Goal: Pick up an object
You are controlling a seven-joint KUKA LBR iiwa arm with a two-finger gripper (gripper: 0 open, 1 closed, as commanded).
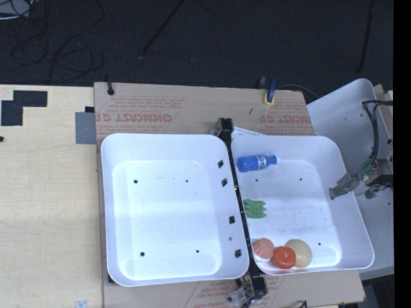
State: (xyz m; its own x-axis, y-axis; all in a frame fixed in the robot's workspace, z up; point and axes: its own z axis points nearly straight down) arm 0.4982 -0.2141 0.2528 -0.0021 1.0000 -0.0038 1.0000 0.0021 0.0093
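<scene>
Over the right rim of the right bin (350, 191) you had the gripper (350, 186), reaching in from the right about halfway down that side; whether its fingers stood apart or together you could not tell from this slanted view, and nothing showed between them. Four loose things lay in that bin, all well apart from the gripper and all toward the bin's left half. One blue bottle (256, 163) lay on its side near the far left corner, its pale cap pointing right. One green ridged piece (254, 208) sat against the left wall, about midway along it. In the near left corner you had a cluster of three round things: one pink piece (262, 248) closest to the left wall, one red round piece (284, 257) just beside it and touching it, and one tan round piece (300, 251) touching the red one on its right. The tan one was the nearest of all to the gripper, yet still clearly apart from it, across the bare floor of the bin. You had two white bins in all; the left bin (168, 268) sat edge to edge with the right one, a black divider strip (232, 191) running along the seam between them. Both rested on one brown cardboard sheet (160, 111) on the bench (45, 204).
</scene>
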